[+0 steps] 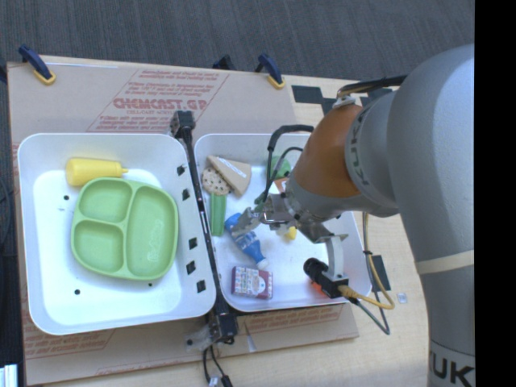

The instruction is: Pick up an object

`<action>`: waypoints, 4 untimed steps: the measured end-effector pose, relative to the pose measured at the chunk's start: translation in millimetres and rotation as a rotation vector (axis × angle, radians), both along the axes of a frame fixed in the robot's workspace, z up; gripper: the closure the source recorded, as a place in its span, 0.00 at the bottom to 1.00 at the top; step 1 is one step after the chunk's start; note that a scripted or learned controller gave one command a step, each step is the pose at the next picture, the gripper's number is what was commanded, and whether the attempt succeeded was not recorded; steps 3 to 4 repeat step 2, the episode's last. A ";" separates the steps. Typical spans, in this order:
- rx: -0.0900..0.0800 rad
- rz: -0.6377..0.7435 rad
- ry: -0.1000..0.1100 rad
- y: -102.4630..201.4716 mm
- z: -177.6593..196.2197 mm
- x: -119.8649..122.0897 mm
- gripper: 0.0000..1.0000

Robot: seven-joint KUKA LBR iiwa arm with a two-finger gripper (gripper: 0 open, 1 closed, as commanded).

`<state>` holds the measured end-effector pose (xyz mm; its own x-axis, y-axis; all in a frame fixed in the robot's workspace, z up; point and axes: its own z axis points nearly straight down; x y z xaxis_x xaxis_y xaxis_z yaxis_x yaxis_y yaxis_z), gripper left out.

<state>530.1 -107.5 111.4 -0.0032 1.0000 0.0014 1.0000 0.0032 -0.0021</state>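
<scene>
My gripper [260, 214] hangs low over the middle of the right bin [284, 298], reaching in from the right. Just left of and below it lies a blue bottle-shaped toy [248, 242], its upper end right at the gripper's tip. Whether they touch I cannot tell. A green stick [218, 213] lies upright along the bin's left side. A sandwich wedge [230, 173] and a round speckled cookie [213, 183] sit at the far left corner. A pink and red carton [251, 281] lies near the front wall. A small yellow piece [290, 233] shows under the wrist.
The left bin [48, 297] holds a green divided plate [126, 228] and a yellow bottle [95, 169] behind it. A green item [280, 168] peeks out behind the arm in the right bin. Cardboard [153, 95] lies beyond the bins, held by clamps.
</scene>
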 end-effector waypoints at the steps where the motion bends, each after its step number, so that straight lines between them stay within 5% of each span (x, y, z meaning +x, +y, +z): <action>1: 0.000 0.005 0.002 0.2 9.9 0.3 1.00; 2: 0.000 0.002 0.000 23.0 100.0 -53.5 1.00; 4: 0.000 0.002 0.000 23.0 100.0 -53.5 1.00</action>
